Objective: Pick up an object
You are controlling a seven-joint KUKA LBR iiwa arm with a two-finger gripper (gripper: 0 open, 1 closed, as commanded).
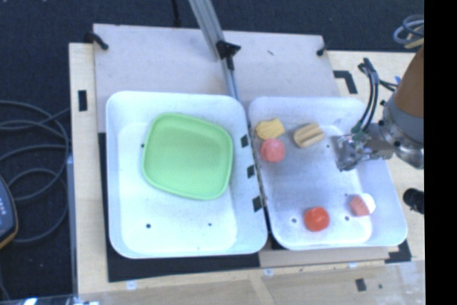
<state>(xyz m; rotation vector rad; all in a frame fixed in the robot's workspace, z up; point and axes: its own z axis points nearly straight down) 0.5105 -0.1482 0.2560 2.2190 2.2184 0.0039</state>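
The gripper point(348, 153) hangs over the right bin point(300, 189), right of a tan block point(308, 134); its grip state cannot be told.

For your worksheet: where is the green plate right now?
The green plate lies in the left bin, near its middle, across the divider from the pink ball.

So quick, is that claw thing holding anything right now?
Gripper: over the right bin, nothing seen in it; open or shut cannot be told.
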